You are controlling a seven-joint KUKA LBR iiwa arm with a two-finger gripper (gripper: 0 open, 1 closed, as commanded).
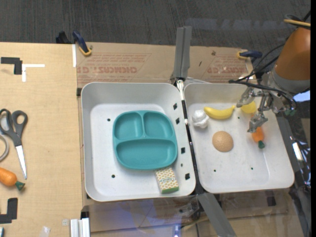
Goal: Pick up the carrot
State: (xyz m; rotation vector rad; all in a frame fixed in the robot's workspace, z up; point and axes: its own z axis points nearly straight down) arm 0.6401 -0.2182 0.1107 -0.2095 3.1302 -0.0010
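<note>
- Carrot point(258, 135) lies in the right bin point(276, 177), near its right wall, orange with a small green tip pointing toward the near edge.
- The tool point(256, 124) comes in from the right and sits directly over the carrot's upper end; from here I cannot tell whether it is clenched or released, nor whether the carrot is actually between its tips.
- The arm point(295, 56) above it shows its orange band, with cables trailing past the bin's far corner.
- In the same bin, a banana point(218, 112) lies near the far wall, a brown egg point(222, 141) sits toward the middle, and a small white object point(199, 118) rests by the left wall.
- The left bin point(94, 147) holds a teal divided plate point(145, 139) and, just beside its near edge, a yellow-green sponge point(167, 180).
- On the table point(39, 132) to the left lie scissors point(15, 137) and a second orange carrot-like toy point(9, 177), well apart from both bins.
</note>
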